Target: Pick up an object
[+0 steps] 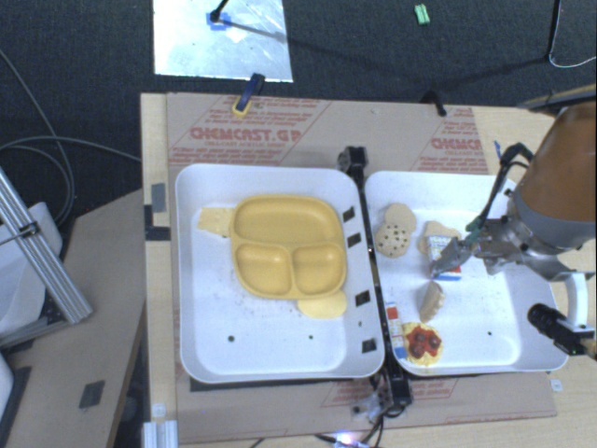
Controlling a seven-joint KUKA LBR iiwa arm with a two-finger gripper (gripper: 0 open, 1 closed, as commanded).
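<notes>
Two white bins side by side on a cardboard sheet over the bench. Left bin has a yellow divided tray roughly centred, tilted a bit. A pale yellow flat piece pokes out from under its left edge and another pale yellow piece from under its lower right corner.

Right bin holds the small stuff — a tan cookie with dark spots at upper left, a small beige item just right of it, a tan wedge-shaped piece lower down near the middle, and a red and yellow item at the lower left corner, next to the divider between bins.

Arm comes in from the right, over the right bin. Gripper is low in the bin, pointing left, tip just below the beige item and above the wedge. There's something small with blue and white right at the tip, but it's too blurred to say whether it's pinched — can't tell if the claw is spread or closed.

Cookie and wedge both sit apart from the gripper, not touching it. Red and yellow item is well clear of it.

Outside the bins: a shiny grey sheet on the dark floor at the top, and a metal frame at the left edge.
</notes>
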